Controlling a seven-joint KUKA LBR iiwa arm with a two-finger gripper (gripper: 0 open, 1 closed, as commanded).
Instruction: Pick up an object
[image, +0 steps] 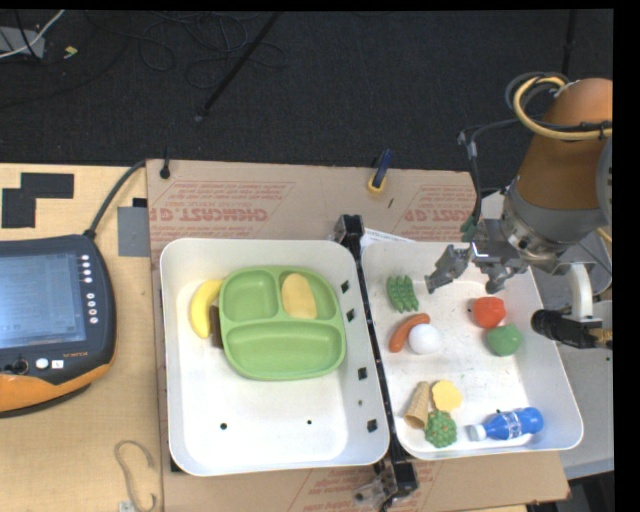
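Note:
My gripper (468, 277) hangs over the upper part of the right bin (560, 395), open with nothing between its fingers. A red tomato (488, 312) lies just below its right finger, with a green lime (503, 340) beneath that. To the lower left sit a green ridged piece (402, 293), a red sausage (404, 331) and a white egg (425, 339). Along the bin's front lie a tan cone (416, 402), a yellow piece (446, 396), a broccoli (440, 428) and a blue bottle (510, 424).
The left bin (260, 430) holds a green divided plate (282, 340) with a yellow piece (298, 295) in one compartment, and a banana (204, 305) beside it. A black divider (365, 330) separates the bins. A tablet (50, 300) lies at the far left.

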